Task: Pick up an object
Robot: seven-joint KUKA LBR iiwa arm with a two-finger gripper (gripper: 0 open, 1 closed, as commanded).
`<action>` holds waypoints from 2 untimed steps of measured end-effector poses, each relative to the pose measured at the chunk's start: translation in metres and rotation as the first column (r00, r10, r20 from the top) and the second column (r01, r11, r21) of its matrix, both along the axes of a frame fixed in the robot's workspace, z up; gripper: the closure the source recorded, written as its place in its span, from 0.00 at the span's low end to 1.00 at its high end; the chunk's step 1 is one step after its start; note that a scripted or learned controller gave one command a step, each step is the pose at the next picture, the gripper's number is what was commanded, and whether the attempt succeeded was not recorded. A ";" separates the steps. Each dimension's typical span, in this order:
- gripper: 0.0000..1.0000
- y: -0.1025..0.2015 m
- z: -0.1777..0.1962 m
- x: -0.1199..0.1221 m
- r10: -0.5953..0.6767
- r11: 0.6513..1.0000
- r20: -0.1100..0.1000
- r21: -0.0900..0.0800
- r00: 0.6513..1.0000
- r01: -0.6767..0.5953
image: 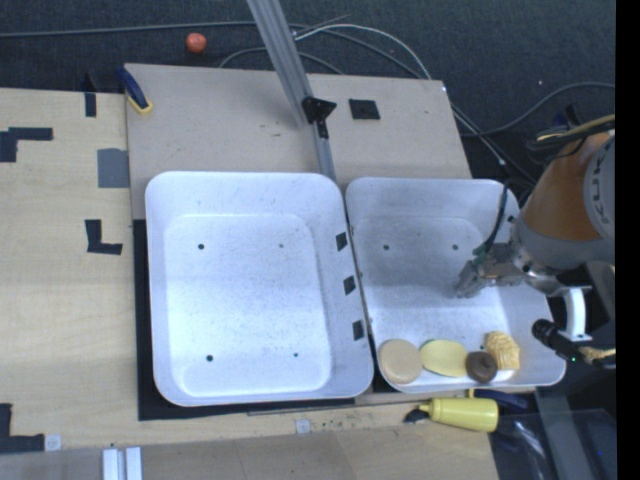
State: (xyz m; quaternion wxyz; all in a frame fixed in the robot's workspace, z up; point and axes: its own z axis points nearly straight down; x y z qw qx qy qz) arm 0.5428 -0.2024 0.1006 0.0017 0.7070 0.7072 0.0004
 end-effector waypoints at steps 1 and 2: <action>1.00 0.006 0.043 0.001 0.001 1.000 0.000 0.001 1.000 -0.001; 1.00 0.013 0.102 -0.001 0.001 1.000 0.002 0.001 1.000 -0.001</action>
